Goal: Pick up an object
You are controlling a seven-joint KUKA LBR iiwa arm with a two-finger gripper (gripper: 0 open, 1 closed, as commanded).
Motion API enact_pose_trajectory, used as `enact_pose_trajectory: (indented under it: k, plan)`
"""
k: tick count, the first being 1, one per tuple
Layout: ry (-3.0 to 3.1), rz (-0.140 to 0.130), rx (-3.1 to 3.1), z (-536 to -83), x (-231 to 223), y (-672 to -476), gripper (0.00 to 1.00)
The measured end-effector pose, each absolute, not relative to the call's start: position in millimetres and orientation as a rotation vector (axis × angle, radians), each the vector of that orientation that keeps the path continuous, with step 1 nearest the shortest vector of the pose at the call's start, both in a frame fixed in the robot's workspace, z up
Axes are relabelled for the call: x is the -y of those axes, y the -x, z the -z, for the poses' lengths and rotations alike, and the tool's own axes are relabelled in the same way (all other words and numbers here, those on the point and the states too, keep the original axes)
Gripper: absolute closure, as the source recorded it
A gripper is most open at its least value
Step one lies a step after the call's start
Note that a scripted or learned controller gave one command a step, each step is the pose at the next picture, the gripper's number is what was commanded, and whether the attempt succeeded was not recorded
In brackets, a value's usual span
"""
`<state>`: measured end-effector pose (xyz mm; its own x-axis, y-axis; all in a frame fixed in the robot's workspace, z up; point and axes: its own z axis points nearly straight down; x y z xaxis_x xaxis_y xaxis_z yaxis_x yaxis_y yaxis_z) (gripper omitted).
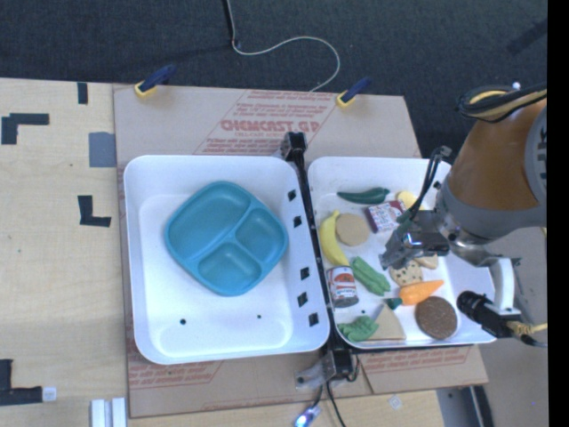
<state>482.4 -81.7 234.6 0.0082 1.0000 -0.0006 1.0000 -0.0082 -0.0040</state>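
My gripper (pixel 403 253) hangs low over the middle of the right bin (pixel 462 174), reaching in from the right. Just under it lie a speckled cracker (pixel 410 275) and an orange carrot (pixel 421 291). To its left are a green pickle (pixel 370 276), a tan round cookie (pixel 352 229) and a yellow banana (pixel 330 239). A small dark-red packet (pixel 383 216) and a green chili (pixel 364 196) lie farther back. I see nothing held in the gripper.
A brown round patty (pixel 436 318), a bread wedge (pixel 388 326), a green leafy piece (pixel 357 330) and a small can (pixel 343 286) fill the right bin's front. The left bin (pixel 151 327) holds a blue divided plate (pixel 227 237). A black divider (pixel 305 229) separates the bins.
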Motion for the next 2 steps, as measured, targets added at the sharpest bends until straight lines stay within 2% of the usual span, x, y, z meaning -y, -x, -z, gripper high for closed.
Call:
enact_pose_trajectory:
  k: [1, 2]
  plan:
    - [2.210, -0.001, 2.228, -182, 6, -551.4, 1.00]
    - [2.220, 0.021, 2.234, -386, -19, -487.6, 1.00]
